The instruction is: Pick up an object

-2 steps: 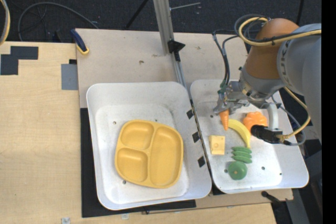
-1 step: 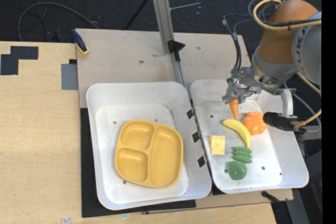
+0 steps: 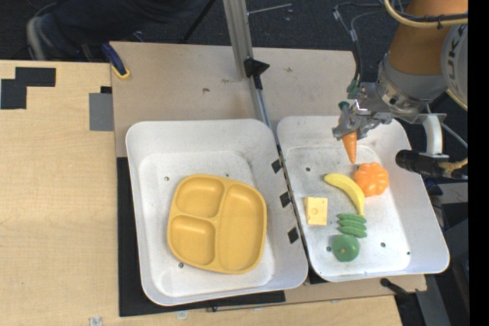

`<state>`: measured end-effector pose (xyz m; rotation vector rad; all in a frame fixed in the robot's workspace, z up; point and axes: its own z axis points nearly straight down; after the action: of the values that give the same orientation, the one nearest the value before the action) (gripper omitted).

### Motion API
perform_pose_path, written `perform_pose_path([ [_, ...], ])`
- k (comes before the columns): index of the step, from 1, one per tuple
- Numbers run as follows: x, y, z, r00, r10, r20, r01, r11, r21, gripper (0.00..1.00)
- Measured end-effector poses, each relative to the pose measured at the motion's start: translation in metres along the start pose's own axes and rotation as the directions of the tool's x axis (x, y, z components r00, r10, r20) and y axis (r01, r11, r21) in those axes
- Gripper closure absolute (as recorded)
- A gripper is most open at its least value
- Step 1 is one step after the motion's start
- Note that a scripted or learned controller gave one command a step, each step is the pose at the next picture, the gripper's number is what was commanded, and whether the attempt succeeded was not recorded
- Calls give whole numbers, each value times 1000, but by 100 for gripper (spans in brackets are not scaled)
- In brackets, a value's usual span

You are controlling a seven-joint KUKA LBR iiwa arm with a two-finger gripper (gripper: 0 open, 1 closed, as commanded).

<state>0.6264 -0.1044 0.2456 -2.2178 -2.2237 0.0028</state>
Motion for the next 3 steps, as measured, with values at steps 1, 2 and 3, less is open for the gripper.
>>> perform_pose_path([
  [1,42,-7,9,1000,-3,-2,3,1000,7,100],
  [2,99,-17,5,1000,-4,-2,4,1000,7,100],
  [3,152,-27,2,1000,-5,-2,5,1000,7,100],
])
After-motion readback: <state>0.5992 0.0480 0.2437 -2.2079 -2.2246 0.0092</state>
